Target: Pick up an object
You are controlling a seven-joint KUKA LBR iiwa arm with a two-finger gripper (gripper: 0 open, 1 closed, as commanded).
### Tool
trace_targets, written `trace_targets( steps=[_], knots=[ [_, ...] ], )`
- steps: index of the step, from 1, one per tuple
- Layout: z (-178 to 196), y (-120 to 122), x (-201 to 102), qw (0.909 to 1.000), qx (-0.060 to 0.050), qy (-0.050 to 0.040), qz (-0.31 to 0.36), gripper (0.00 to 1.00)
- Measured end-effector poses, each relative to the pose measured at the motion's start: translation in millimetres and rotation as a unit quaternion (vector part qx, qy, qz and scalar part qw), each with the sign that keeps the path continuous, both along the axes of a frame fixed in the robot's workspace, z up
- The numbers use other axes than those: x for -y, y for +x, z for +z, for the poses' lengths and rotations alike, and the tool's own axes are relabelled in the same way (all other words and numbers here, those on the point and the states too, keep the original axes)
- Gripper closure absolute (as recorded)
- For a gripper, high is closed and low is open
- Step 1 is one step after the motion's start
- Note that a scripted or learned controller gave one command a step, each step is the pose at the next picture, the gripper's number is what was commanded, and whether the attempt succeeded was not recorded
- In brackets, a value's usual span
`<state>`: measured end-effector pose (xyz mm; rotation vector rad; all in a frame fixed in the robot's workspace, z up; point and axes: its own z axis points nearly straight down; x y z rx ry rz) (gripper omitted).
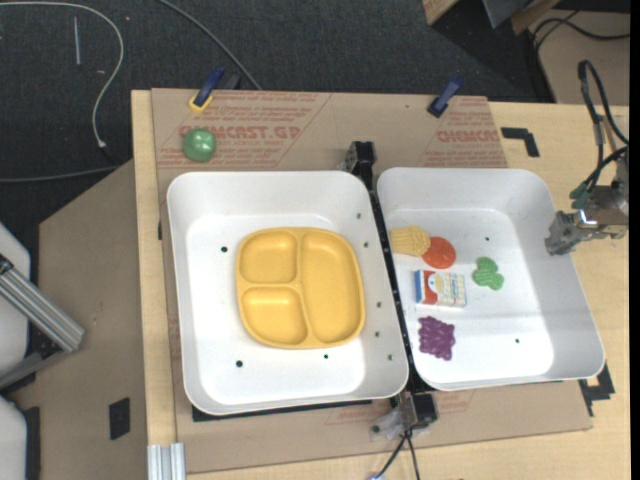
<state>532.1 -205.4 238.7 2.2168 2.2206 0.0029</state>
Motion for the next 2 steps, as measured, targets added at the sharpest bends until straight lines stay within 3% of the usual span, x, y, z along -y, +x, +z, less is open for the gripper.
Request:
trace_targets(
  steps=[2],
  knots=[
    [14.1, 8.6, -112.1, 1.0, -0.001, 0.0021, 0.003, 1.0]
  ],
)
